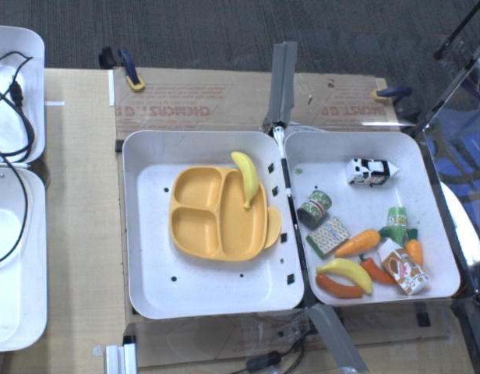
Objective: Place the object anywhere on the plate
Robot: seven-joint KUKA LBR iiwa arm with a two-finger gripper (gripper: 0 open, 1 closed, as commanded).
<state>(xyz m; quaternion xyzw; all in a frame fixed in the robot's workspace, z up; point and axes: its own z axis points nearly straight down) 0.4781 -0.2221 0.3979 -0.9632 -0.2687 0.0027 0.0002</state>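
An orange divided plate (217, 213) with three compartments lies in the left white bin (146, 232). A yellow banana (246, 178) rests across the plate's upper right rim, its stem pointing down over the large right compartment. The right bin (435, 201) holds several toy items: a black and white cow (371, 172), a green can (315, 208), a checkered packet (328, 236), a carrot (357, 242), a second banana (345, 271), a red sausage (339, 287), a green bottle (396, 223) and a small red and white carton (402, 271).
A grey vertical post (282, 84) stands behind the seam between the bins. Cardboard (201, 104) covers the bench behind them, held by clamps (131, 72) at the corners. White equipment with black cables (10, 123) sits at far left.
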